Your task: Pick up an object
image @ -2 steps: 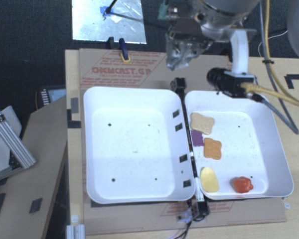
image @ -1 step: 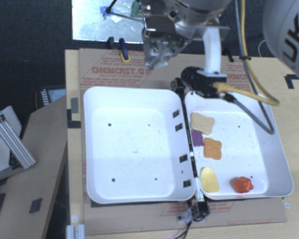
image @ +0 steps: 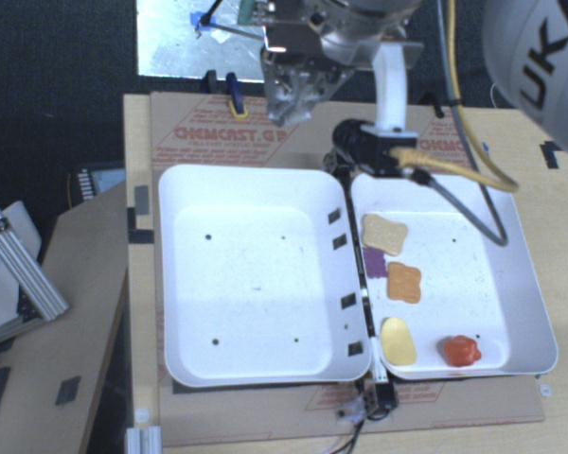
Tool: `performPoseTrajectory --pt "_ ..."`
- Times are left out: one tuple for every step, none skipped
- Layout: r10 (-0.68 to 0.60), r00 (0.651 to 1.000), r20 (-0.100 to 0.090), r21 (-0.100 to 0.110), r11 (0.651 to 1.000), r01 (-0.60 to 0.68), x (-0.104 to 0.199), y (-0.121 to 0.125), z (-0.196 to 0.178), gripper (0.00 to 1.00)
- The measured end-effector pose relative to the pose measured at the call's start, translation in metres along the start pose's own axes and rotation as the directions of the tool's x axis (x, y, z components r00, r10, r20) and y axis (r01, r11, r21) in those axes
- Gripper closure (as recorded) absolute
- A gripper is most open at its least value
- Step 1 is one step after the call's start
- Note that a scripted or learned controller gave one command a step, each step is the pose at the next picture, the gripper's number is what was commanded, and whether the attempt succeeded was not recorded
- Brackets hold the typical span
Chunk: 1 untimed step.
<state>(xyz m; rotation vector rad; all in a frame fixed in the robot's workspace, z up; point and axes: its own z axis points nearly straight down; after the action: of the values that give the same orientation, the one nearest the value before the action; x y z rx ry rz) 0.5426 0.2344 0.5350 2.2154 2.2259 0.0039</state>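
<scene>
Gripper: we see the gripper (image: 286, 102) up high, past the far edge of the left bin (image: 185, 253). We cannot tell how it is set, and we see nothing in its hold.
Arm: the big grey arm (image: 540, 36) comes in from the right, at the top.
Right bin: the right bin (image: 511, 282) holds all five small things. They sit on its left side, close to the wall it shares with the left bin.
Toast: a tan piece of toy toast (image: 385, 234) lies closest to the far edge.
Purple piece: a small flat purple piece (image: 373, 262) lies just by the toast, next to the shared wall.
Orange piece: an orange waffle-like piece (image: 403, 283) touches the purple one.
Yellow piece: a pale yellow oval piece (image: 398, 341) lies near the bin's near left corner.
Red piece: a red lumpy piece (image: 461, 350) sits by the near edge, right of the yellow one.
Cable: a yellow cable (image: 464, 173) hangs over the far edge of the right bin.
</scene>
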Motion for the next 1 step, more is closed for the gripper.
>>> performPoseTrajectory --pt "0.009 1.0 0.001 0.001 1.0 -0.009 -0.071 -0.043 -0.0011 1.0"
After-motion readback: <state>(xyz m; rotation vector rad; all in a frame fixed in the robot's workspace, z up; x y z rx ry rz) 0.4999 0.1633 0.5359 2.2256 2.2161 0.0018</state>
